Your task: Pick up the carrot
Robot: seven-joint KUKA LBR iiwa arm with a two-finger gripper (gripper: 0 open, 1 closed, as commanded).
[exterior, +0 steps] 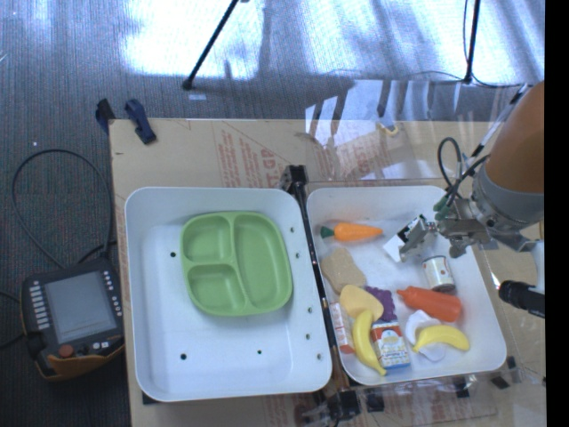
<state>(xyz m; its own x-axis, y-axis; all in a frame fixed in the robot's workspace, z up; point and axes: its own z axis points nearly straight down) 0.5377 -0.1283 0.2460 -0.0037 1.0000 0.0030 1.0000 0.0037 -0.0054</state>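
Observation:
The carrot [356,232], orange with a green stem end pointing left, lies near the back left of the right bin [494,302]. My gripper [412,239] hangs over the bin's back middle, just right of the carrot's tip and apart from it. Nothing shows between the gripper and the carrot except bare bin floor.
A green divided plate [236,262] sits in the left bin [151,327]. The right bin also holds a silver can [436,272], a red-orange vegetable [432,302], two bananas [364,342] [443,336], purple grapes [384,300], a tan cracker [341,268] and a small box [390,346].

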